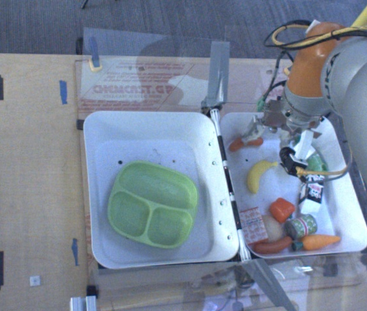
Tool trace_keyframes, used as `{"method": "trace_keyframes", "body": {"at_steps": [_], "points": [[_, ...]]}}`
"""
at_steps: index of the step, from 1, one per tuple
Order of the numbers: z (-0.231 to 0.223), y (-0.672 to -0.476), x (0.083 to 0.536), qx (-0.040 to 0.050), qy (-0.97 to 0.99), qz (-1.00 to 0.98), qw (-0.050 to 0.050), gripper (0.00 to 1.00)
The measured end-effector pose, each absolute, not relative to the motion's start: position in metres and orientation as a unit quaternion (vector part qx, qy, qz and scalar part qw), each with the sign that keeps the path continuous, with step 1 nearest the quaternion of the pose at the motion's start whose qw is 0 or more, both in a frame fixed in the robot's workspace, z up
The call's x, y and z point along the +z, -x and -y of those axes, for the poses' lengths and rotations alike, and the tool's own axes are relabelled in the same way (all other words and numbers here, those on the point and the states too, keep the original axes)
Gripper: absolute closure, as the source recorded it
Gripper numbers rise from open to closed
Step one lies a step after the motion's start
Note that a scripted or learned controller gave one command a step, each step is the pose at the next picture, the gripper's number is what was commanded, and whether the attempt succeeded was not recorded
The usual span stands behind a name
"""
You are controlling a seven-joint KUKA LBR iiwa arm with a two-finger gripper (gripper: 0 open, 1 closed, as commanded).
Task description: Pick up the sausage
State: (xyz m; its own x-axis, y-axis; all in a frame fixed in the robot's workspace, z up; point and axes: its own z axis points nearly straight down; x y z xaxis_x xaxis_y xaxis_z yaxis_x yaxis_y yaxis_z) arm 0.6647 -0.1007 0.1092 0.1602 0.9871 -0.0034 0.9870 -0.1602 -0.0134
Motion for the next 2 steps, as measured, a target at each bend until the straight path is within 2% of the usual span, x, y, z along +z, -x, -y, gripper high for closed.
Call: {"method": "trace_keyframes", "body": {"at_steps": [1, 2], "points": [[0.098, -0.665, 0.093, -0.0011, 0.757, 0.653, 0.0, 0.0], [0.098, -0.665, 0.104, -0.0008, 0.757, 0.654, 0.0, 1.0]]}}
